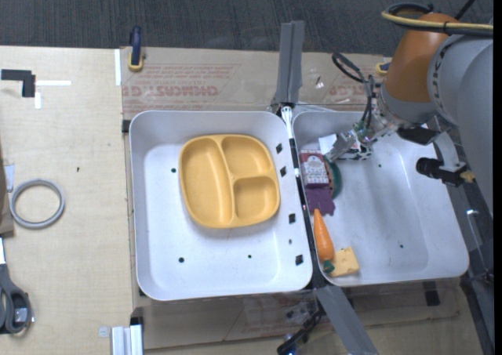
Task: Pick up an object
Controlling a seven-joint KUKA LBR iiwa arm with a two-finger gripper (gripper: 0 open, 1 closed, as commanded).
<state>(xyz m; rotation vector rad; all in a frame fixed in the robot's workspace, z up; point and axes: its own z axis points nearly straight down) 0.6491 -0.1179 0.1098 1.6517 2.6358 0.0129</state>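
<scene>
My gripper (343, 146) reaches down into the upper left part of the right bin (408, 212), just right of a small purple and white box (314, 169) that lies against the bin's left wall. Under the box shows a dark green round thing (337, 179), and below it a purple piece (323, 200). An orange carrot (322, 237) and a yellow wedge like cheese (345, 262) lie further down along the same wall. Nothing is visibly held between the fingers.
The left bin (157, 212) holds a yellow divided plate (229, 180). A grey divider post (289, 63) rises between the bins at the back. On the bench to the left lie a roll of tape (34, 203) and scissors (14, 308).
</scene>
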